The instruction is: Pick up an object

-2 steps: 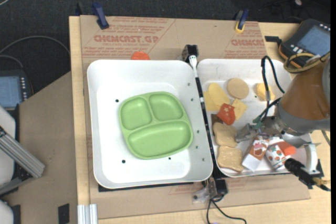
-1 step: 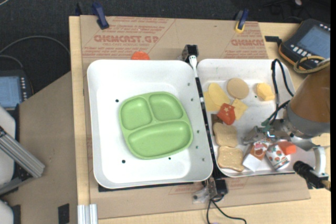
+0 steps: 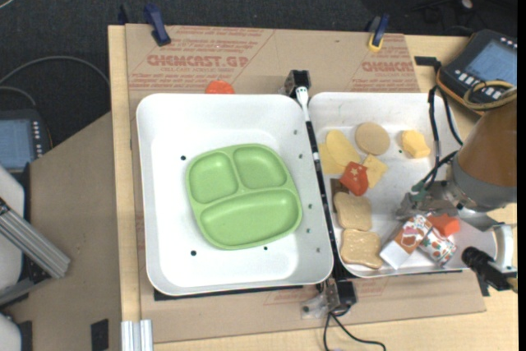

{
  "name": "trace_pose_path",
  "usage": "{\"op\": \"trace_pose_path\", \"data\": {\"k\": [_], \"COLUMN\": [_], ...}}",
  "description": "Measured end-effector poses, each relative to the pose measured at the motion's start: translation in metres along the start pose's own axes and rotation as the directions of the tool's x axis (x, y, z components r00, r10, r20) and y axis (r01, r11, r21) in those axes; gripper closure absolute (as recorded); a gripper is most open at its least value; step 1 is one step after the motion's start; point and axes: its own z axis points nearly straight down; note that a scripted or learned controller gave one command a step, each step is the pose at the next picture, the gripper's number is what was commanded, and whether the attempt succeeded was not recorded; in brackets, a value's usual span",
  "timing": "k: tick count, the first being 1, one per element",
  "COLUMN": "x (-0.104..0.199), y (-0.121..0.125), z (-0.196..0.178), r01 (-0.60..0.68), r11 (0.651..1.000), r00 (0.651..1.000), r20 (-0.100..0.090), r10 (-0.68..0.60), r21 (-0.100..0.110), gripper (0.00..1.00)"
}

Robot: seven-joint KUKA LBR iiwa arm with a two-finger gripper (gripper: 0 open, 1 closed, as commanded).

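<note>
Jaws hidden: whether the gripper (image 3: 421, 208) is open or shut, or has hold of anything, cannot be told, since the grey-and-orange arm (image 3: 491, 160) reaching in from three o'clock covers most of it. What can be seen is the gripper low over the right bin (image 3: 329, 104), at about four o'clock in that bin, just above a small red-and-white carton (image 3: 411, 236) and a second carton (image 3: 440, 247) lying beside it at the bin's lower edge.

Loose toy food is scattered through the same bin: a tan disc (image 3: 371, 137) near twelve o'clock, a yellow piece (image 3: 415, 144) toward one o'clock, a yellow wedge (image 3: 335, 152) at ten o'clock, a red carton (image 3: 355, 177) near the centre, and two bread slices (image 3: 355, 214) (image 3: 362, 247) toward seven o'clock. The left bin (image 3: 156, 177) holds a green divided plate (image 3: 242, 195), well apart from the arm.

By the look of it, the step in hand is the descent or the grasp itself, aimed at the cartons at four o'clock; no item can be seen lifted clear of the bin floor. The next move would call for the jaws closing squarely on one carton, not the pair, then a straight rise clear of the bin wall.
</note>
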Motion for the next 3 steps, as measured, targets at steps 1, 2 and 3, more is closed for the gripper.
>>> {"op": "trace_pose_path", "data": {"k": [1, 2, 3], "x": [0.044, 0.041, 0.066], "y": [0.104, 0.098, 0.089], "z": [-0.034, -0.032, 0.005], "r01": [0.011, 0.003, -0.002], "r11": [1.000, 1.000, 1.000], "r00": [1.000, 1.000, 1.000], "r20": [-0.001, -0.003, 0.000], "r10": [-0.011, -0.003, 0.002], "r21": [-0.002, 0.010, -0.014], "gripper": [1.00, 0.00, 0.00]}}
